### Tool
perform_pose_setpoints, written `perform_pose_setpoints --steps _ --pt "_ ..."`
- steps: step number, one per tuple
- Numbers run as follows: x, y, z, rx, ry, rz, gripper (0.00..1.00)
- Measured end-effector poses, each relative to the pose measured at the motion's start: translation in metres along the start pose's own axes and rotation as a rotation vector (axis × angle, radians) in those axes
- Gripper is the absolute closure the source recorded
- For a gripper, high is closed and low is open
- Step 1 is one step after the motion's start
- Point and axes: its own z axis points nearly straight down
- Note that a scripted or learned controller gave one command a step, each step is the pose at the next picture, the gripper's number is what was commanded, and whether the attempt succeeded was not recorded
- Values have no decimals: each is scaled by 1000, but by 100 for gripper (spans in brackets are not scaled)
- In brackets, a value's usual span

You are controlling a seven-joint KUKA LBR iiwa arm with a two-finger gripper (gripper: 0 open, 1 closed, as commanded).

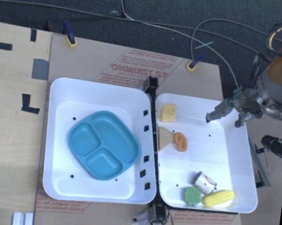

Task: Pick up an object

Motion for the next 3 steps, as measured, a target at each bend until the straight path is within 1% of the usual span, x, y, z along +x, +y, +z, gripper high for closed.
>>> perform_pose_setpoints --steps 1,2,3 --pt "0 2 -7 -12 -2 -4 0" --pt "1 7 56 -7 -2 -3 0" --pt "-3 4 120 -6 -1 -3 0"
